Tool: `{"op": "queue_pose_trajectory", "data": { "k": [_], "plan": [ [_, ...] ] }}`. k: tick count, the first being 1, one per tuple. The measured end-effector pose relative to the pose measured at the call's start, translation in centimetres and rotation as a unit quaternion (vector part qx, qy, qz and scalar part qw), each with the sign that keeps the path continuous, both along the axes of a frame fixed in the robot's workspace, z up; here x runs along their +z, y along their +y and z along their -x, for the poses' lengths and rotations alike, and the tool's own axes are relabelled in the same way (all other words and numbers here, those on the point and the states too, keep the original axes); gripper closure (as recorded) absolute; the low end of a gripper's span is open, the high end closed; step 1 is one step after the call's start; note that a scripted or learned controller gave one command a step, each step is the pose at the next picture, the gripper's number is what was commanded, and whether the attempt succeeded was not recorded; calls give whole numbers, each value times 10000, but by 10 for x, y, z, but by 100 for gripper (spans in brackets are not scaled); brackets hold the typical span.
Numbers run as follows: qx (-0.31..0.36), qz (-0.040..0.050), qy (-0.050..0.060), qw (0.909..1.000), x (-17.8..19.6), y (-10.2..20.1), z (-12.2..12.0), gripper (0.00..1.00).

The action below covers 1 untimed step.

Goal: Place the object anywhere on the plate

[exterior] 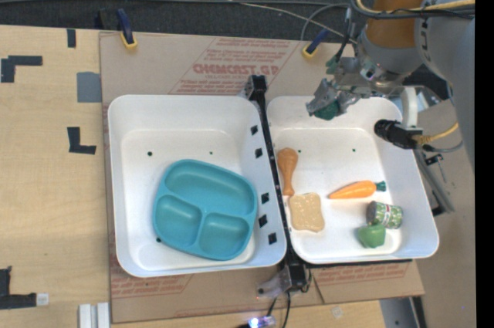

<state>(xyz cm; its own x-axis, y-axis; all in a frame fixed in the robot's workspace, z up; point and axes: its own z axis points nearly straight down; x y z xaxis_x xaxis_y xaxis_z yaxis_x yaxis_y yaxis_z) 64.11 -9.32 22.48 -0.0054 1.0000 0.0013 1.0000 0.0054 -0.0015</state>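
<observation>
The gripper (327,104) hangs over the far rim of the right bin (409,248), near that bin's back-left corner, its fingers tilted down and to the left. A dark green patch lies at the fingertips; whether this is part of the tool or a small grasped item cannot be resolved, so the degree of opening cannot be told.

Nearest the gripper, toward the camera and slightly left, a chicken drumstick (287,167) lies lengthwise against the bin's left wall. Just beyond its near end rests a slice of bread (306,212). Further right, a carrot (354,191) lies crosswise, leafy end to the right; a small can (385,214) and a green pepper (371,235) sit near the front-right corner.

These appear to be toy foods: probably light, rigid, smooth plastic, liable to slip or roll. The drumstick is judged best taken across its narrow shaft, the carrot across its thick middle; the flat bread offers little to pinch.

The teal plate (204,209), three compartments, lies in the left bin (123,126), well apart from the gripper, across the central divider (262,157).
</observation>
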Motion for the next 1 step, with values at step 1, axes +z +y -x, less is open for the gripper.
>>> {"op": "queue_pose_trajectory", "data": {
  "k": [1],
  "plan": [
    [0, -1, 1, 10000, 3, 45, 4, 100]
  ]
}}
